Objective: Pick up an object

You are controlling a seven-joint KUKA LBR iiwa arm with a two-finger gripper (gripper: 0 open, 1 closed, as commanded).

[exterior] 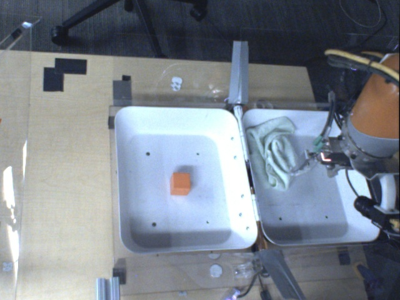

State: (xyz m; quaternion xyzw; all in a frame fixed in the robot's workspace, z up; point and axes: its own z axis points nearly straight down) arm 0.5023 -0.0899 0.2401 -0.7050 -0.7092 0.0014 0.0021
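An orange cube [180, 184] lies near the middle of the left white bin [134, 230]. A crumpled pale green cloth [274, 149] sits in the upper left part of the right white bin [312, 230], against the divider. My gripper [304, 165] reaches in from the right and sits low over the right bin, at the cloth's right edge. Its tip is small and dark here, and I cannot tell whether it touches the cloth. The orange band [376, 105] of the arm shows above the wrist at the right edge.
A metal post [238, 74] stands behind the seam between the bins. The wooden bench [56, 186] stretches to the left. Cables [369, 205] hang off the wrist over the right bin's right rim. An office chair base [131, 5] stands on the floor behind.
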